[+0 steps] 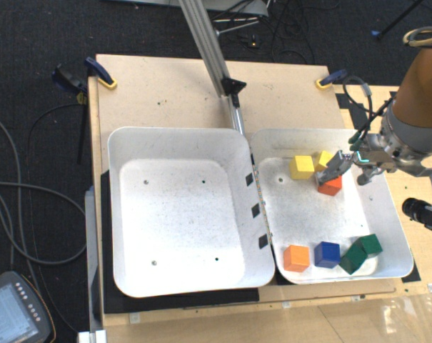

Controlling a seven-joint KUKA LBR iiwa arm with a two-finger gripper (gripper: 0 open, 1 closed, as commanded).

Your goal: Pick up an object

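camera view, looking down at a slant on a pale wooden bench [173, 91] carrying two shallow white bins side by side. the left bin [130, 191] has a speckled floor; the right bin [383, 224] holds all the blocks. the grey arm [415, 113] with its orange band enters from 3 o'clock, and its gripper [335, 171] hangs over the upper part of the right bin, directly above a red-orange block [331, 186]. the dark fingers overlap that block's upper edge, but whether they are closed on it, or how wide the jaws stand, cannot be told from this angle. a yellow block [302, 166] lies just beside the gripper at its 9 o'clock, and a second, smaller-looking yellow block [324, 158] sits at about 11 o'clock, partly hidden by the fingers. along the bin's 6 o'clock wall runs a row: an orange block [296, 257], a blue block [328, 254], and two green blocks [360, 253] touching one another. a slanted metal pole [205, 38] crosses the bench from 12 o'clock toward the gap between the bins. blue-and-yellow clamps [101, 73] grip the bench's far corners.
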